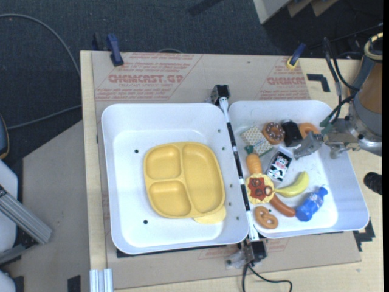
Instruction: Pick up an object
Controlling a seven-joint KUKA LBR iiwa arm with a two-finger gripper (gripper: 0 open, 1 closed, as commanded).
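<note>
- Overhead, two shallow white bins sit side by side on a bench: the left bin (115, 163) and the right bin (346, 205).
- A yellow divided plate (182, 179) with three compartments lies flat in the middle of the left bin; a paler yellow piece (209, 216) pokes out from under its near right corner.
- The toys are crowded into the left half of the right bin.
- Toward the far side lie a chocolate doughnut (273, 132), a pale patterned packet (254, 140) left of it, a black block (292, 132) right of it, and an orange ring (309, 128) beyond that.
- Nearer the middle sit a carrot (253, 163) and a black-and-white box (279, 165), just beside each other.
- Closer in come a small pizza (260, 187), a banana (294, 185), a sausage (282, 206), a blue bottle (312, 204) and a pretzel (266, 218).
- The grey arm (371, 102) reaches in from the right, and its gripper (310, 146) hangs over the right bin, close to the black block and the orange ring.
- Whether its jaws are spread or closed cannot be told from this angle, and nothing can be seen gripped in it.
</note>
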